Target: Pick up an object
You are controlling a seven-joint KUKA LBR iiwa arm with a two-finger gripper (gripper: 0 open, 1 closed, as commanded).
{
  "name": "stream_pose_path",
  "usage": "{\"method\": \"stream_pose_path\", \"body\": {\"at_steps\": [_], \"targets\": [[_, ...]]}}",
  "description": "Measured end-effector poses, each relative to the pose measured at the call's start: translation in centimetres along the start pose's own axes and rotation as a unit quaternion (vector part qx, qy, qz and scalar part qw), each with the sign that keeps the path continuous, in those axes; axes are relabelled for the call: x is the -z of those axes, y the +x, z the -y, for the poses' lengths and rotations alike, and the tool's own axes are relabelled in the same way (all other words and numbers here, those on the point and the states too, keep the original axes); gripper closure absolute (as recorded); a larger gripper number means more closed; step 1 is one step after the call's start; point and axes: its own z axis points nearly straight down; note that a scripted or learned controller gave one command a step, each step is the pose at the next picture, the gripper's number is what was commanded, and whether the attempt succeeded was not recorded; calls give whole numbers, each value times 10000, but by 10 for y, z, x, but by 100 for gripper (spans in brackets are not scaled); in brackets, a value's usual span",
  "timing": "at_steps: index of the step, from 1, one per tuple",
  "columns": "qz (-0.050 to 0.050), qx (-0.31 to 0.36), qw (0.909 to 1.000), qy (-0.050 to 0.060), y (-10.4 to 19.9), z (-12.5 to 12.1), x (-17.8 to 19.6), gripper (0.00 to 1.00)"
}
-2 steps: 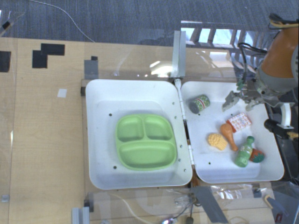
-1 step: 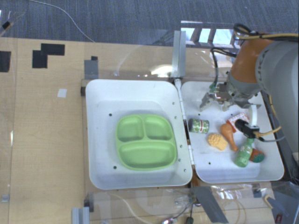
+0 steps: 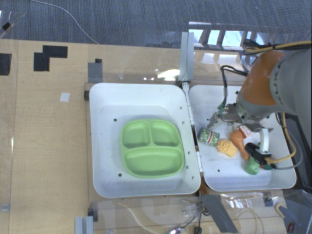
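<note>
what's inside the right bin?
In the right bin: a small green-and-white can, a yellow corn piece, an orange carrot and a green item. The arm covers the bin's upper right part.

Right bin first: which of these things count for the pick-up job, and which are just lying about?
For the job:
- claw, low in the right bin
- green-and-white can
- yellow corn piece
- orange carrot with green top

Lying about:
- green divided plate in the left bin
- black tape marks on the bench
</note>
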Motion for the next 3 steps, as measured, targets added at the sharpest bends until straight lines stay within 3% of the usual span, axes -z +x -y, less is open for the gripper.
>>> {"method": "stream_pose_path", "body": {"at_steps": [1,2,3], "targets": [[12,6,10000,-2,-50,-37,-2,0],[-7,22,10000,-3,16,-21,-1,0],[2,6,10000,-13,-10,17,0,0]]}}
